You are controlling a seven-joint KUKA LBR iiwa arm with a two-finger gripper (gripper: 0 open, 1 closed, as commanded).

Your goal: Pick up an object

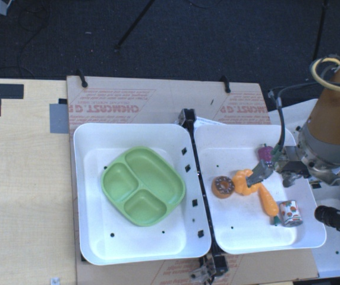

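Observation:
In the right bin [241, 242] lie a brown donut [222, 186], a yellow-orange toy [242, 180], an orange carrot [268, 201], a small printed can [290, 212] and a purple object [265, 154]. My gripper [257, 177] reaches in from the right and is low over the bin, its tip against the right side of the yellow-orange toy. The carrot lies just below the tip, and the purple object sits just behind the wrist. The gripper's body covers part of the toy.
The left bin [93, 230] holds a green divided plate [142, 185]. A black divider [197, 189] runs between the bins. The arm's grey and orange body [327, 123] stands over the right bin's far right edge. Cardboard lies under both bins.

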